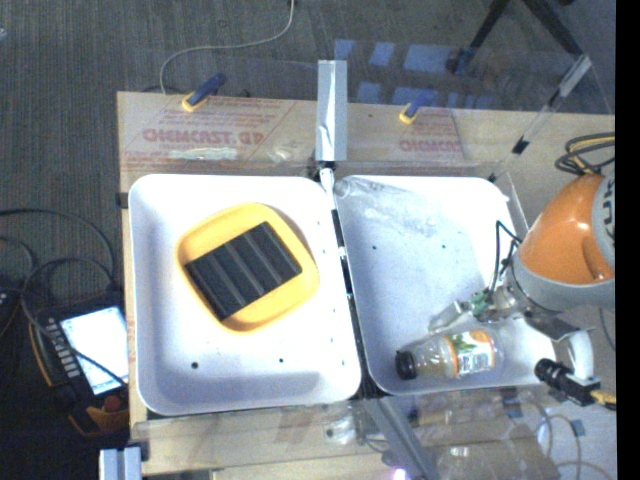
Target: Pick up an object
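Claw low over right bin, just above bottle; can't tell its state or whether it touches. Bottle lies on its side at the bin's near wall, cap left, probably rolled there. Yellow tray with dark insert sits flat in left bin. Both bins on worktop.

Red lettering runs across the clear sheet behind the bins, mirrored and upside down; it seems to spell "CHEMCAST". A second red print further right is too faint. The bottle's label is unreadable.
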Robot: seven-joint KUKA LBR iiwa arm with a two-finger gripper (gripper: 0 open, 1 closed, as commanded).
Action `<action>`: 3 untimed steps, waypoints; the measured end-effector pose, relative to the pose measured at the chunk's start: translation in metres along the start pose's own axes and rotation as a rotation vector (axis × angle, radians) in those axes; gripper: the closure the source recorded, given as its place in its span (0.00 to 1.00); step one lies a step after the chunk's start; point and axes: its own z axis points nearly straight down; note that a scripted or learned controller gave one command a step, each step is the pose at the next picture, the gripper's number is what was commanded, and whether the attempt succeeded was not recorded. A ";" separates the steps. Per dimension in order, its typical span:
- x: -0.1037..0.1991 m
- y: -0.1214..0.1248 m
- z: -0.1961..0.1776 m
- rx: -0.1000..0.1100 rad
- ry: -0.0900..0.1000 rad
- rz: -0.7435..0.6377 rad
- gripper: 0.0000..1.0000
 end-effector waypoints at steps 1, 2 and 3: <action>0.001 0.003 -0.011 -0.007 0.000 -0.001 1.00; 0.069 0.061 -0.104 0.009 0.000 0.031 1.00; 0.068 0.061 -0.103 0.009 -0.001 0.031 0.00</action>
